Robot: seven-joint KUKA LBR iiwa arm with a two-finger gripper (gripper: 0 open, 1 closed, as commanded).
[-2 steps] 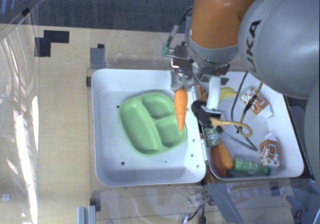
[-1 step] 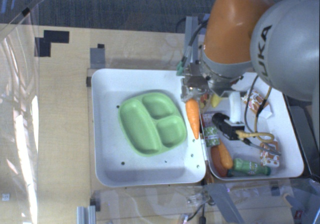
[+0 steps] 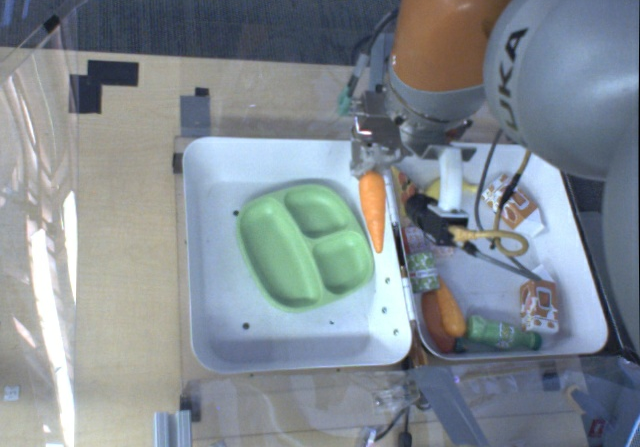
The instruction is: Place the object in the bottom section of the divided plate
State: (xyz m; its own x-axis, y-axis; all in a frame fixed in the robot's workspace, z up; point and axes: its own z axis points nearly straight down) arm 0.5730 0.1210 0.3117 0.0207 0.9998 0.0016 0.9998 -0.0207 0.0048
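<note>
While the grey arm [image 3: 560, 55] hangs over the bins' shared edge, its gripper [image 3: 372, 160] appears to clasp the top of a carrot [image 3: 373, 210] dangling just right of the green divided plate [image 3: 305, 245] in the left bin [image 3: 205, 265]. Carrying it leftward over the large bottom section before letting go seems wisest. Smooth moulded plastic plate; slim, tapered, matte orange carrot.

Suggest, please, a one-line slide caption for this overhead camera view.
KUKA arm's hand hangs a carrot over the left bin, just right of the green divided plate; assorted toys fill the right bin.
</note>
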